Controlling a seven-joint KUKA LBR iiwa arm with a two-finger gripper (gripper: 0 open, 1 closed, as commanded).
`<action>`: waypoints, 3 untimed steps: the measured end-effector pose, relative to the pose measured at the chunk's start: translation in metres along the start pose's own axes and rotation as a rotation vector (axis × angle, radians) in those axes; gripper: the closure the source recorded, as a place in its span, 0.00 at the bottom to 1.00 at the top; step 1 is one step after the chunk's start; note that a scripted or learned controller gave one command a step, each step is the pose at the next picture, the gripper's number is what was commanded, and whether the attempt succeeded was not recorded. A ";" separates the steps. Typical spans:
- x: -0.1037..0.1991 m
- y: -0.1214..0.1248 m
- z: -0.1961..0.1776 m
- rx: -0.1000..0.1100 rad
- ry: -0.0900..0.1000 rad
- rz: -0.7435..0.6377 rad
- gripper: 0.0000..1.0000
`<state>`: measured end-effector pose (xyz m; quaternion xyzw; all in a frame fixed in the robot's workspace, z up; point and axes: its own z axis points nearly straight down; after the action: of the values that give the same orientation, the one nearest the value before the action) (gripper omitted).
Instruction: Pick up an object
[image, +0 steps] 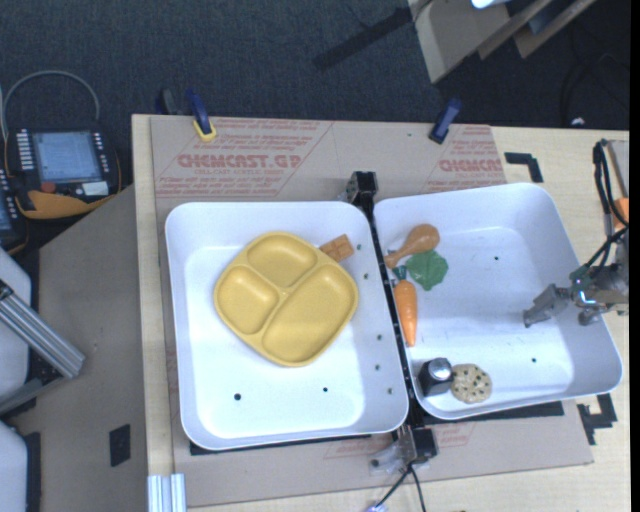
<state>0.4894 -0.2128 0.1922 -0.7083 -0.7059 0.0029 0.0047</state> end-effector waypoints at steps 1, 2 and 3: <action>0.000 0.003 -0.005 -0.011 -0.003 -0.003 0.00; 0.004 0.006 0.058 -0.003 0.001 -0.003 0.00; 0.003 0.008 0.103 -0.012 0.000 -0.003 0.00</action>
<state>0.4965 -0.2092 0.0889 -0.7071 -0.7071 -0.0013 0.0005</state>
